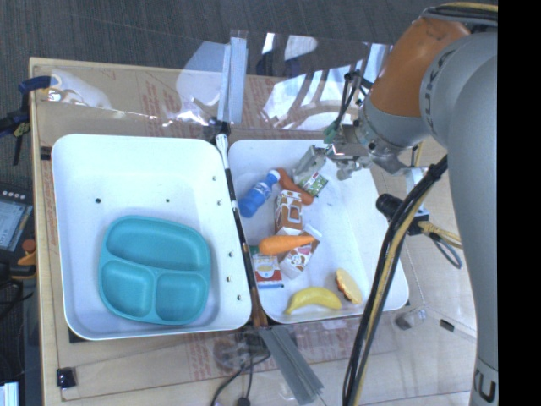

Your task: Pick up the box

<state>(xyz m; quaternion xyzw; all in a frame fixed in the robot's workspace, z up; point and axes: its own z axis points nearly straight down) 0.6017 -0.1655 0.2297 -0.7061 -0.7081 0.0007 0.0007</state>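
Box (289, 211) (upright-ish) beside carrot (286, 244)

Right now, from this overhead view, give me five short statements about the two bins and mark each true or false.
1. The teal divided tray lies in the left bin. True.
2. The banana lies in the left bin beside the tray. False: it lies near the front edge of the right bin.
3. The gripper is over the far part of the right bin. True.
4. The carrot lies on the bench outside both bins. False: it lies in the right bin, among the cartons.
5. The blue bottle lies in the right bin close to the divide between the bins. True.
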